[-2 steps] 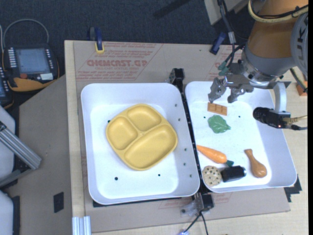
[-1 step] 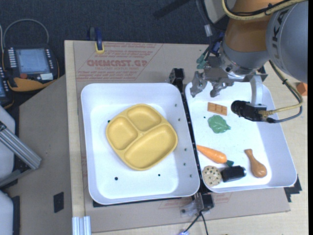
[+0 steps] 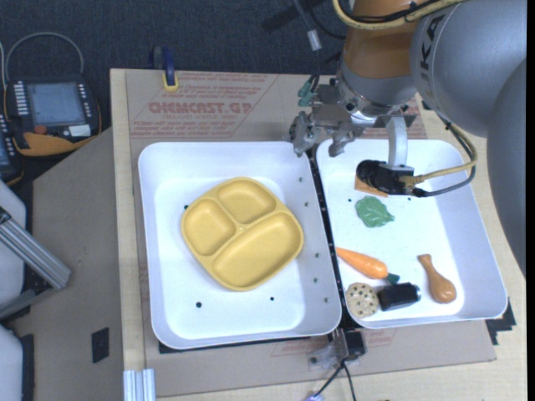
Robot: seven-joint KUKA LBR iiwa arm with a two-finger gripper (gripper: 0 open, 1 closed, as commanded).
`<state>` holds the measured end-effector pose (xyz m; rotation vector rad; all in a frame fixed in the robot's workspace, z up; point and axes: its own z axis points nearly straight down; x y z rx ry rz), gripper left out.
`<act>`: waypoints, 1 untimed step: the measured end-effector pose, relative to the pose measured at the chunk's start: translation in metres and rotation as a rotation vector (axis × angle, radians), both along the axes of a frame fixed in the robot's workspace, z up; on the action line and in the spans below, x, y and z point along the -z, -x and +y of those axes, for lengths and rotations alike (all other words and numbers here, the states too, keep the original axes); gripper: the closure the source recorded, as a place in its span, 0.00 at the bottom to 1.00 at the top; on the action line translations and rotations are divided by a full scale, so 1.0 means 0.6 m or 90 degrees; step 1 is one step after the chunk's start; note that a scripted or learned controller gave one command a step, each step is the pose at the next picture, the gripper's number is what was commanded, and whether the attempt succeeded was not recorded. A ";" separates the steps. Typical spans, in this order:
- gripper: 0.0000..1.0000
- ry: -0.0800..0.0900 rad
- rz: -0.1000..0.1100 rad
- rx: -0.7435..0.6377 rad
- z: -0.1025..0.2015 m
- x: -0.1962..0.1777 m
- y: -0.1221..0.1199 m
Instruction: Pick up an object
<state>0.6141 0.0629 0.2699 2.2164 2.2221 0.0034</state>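
end effector (image 3: 321,139) | over rim between bins | finger spread: cannot tell | holds nothing visible

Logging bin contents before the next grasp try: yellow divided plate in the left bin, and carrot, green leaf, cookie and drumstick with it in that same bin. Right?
Not quite. The camera view shows the yellow divided plate alone in the left bin. The carrot, green leaf, cookie and drumstick lie in the right bin.
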 end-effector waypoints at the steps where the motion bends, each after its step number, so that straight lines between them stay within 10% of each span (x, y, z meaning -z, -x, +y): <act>1: 0.00 0.000 0.001 0.001 -0.002 0.000 0.001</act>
